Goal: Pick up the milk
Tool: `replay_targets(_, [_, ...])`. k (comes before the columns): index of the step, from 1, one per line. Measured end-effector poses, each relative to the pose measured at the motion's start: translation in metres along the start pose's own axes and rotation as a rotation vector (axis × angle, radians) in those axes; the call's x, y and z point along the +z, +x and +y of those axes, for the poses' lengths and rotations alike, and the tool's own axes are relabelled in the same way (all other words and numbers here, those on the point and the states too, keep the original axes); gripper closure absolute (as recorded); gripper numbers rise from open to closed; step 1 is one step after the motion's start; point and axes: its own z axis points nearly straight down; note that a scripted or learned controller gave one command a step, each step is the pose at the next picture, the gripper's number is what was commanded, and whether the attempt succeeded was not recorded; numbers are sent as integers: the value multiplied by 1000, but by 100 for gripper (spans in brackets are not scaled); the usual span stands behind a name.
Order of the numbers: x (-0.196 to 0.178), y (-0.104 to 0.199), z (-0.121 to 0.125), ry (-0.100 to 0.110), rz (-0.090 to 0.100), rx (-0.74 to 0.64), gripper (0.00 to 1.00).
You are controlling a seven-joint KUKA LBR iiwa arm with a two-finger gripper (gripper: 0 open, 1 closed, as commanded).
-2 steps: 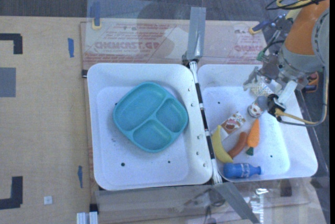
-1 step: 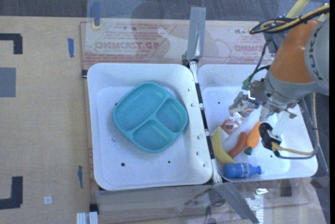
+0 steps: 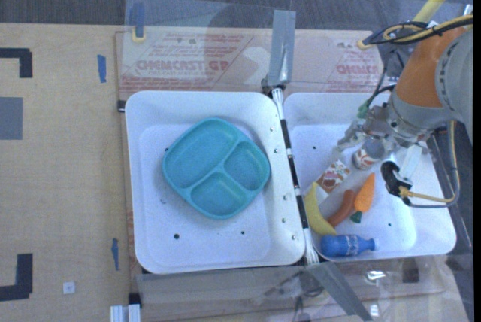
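Claw (image 3: 366, 138) above the right bin (image 3: 432, 234), milk just below it toward the left.

Whether the claw is spread or pressed together, I cannot tell. The milk (image 3: 333, 176) is a small carton lying tilted, its long axis running from the claw down-left toward the banana (image 3: 316, 214). A carrot (image 3: 364, 195) and a blue bottle (image 3: 346, 244) crowd the near side; more free room lies toward the far wall. The blue plate (image 3: 216, 167) sits in the left bin (image 3: 146, 185).

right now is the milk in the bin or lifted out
In the bin. The milk lies tipped on the right bin floor beside the banana, below the gripper.
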Motion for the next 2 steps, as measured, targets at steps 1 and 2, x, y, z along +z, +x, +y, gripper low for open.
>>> replay_targets(1, [0,-46,-35,4,2,-261,0])
replay_targets(2, [-12,-49,-33,-2,1,-255,100])
